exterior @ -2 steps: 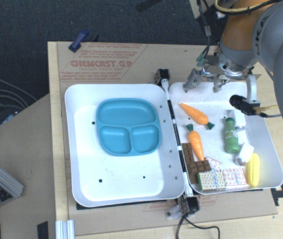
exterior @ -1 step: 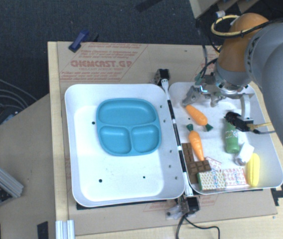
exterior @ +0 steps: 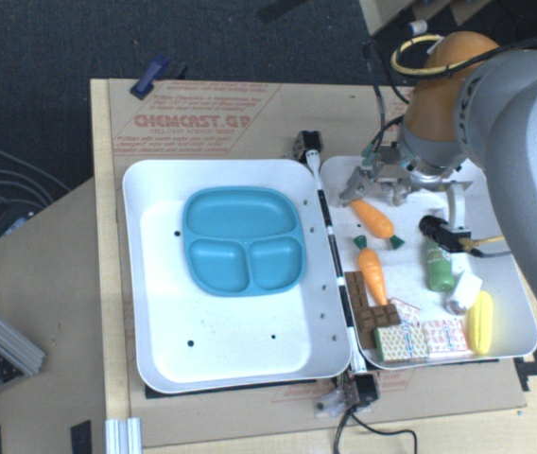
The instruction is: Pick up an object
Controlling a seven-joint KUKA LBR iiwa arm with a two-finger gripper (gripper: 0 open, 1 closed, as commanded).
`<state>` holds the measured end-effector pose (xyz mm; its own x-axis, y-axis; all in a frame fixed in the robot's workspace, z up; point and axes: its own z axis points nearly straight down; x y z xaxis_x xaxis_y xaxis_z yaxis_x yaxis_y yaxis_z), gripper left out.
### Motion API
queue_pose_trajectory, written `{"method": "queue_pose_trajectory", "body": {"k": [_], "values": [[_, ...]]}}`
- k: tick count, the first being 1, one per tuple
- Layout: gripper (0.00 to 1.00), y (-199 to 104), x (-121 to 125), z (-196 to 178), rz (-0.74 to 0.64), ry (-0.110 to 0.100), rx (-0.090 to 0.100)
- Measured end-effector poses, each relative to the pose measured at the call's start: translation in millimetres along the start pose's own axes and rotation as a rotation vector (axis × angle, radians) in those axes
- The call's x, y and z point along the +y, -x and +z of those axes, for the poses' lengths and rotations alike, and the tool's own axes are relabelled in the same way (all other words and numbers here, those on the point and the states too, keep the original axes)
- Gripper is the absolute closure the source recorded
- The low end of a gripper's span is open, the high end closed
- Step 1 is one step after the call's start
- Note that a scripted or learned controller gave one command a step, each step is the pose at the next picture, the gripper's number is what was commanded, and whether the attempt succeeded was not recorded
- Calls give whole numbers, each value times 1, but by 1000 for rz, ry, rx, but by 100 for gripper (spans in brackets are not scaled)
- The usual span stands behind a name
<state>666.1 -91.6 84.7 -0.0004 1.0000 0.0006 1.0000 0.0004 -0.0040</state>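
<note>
We see the smooth grey arm (exterior: 505,112) above the right shallow white plastic bin (exterior: 505,343). The left bin holds a glossy blue three-compartment tray (exterior: 243,239). The metal gripper (exterior: 382,180) hovers just beside a tapered orange carrot (exterior: 373,218); its state we cannot tell.
</note>
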Motion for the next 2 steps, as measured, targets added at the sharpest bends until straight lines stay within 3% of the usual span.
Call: {"method": "queue_pose_trajectory", "body": {"k": [1,2], "values": [[100,0,1,-11,-1,2,-1],[100,-54,-68,-100,-1,2,1]]}}
